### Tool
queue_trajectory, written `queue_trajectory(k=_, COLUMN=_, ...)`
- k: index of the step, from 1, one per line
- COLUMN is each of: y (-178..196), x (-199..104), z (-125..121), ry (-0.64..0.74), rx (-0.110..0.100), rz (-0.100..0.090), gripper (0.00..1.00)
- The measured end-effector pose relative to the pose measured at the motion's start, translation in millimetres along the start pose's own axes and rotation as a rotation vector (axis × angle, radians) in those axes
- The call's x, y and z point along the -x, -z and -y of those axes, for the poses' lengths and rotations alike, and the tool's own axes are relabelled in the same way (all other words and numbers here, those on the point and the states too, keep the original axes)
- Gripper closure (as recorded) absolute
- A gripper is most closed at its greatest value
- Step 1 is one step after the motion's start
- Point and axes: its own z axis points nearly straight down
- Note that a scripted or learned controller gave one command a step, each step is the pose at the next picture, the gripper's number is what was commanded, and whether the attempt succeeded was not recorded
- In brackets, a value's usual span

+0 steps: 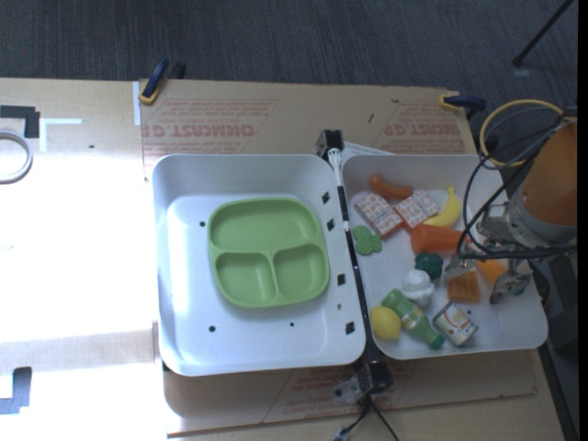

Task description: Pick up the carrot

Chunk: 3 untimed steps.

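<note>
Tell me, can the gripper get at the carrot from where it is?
Probably yes: the carrot lies on top of the right bin's pile, nothing over it, close to the gripper. The banana and snack packets crowd its upper side.

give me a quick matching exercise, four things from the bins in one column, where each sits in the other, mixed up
Things:
1. green plate
2. lemon
3. banana
4. carrot

Places:
A. near the right bin's front left corner
B. near the right bin's back wall, left of the banana
C. in the left bin
D. in the back of the right bin, right of the two patterned packets

Pairs: 1-C, 2-A, 3-D, 4-B
</note>
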Motion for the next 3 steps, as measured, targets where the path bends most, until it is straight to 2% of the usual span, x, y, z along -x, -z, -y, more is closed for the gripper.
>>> queue_trajectory(k=1, y=13.3, x=-10.9, z=-18.1, ry=0.211, rx=0.001, rz=-0.001, gripper=0.00)
queue_trajectory(k=2, y=0.2, x=14.1, z=23.4, ry=0.276, rx=-0.001, rz=0.001, gripper=0.00)
queue_trajectory(k=3, y=9.2, x=14.6, z=23.8, ry=0.268, rx=-0.002, rz=0.004, gripper=1.00)
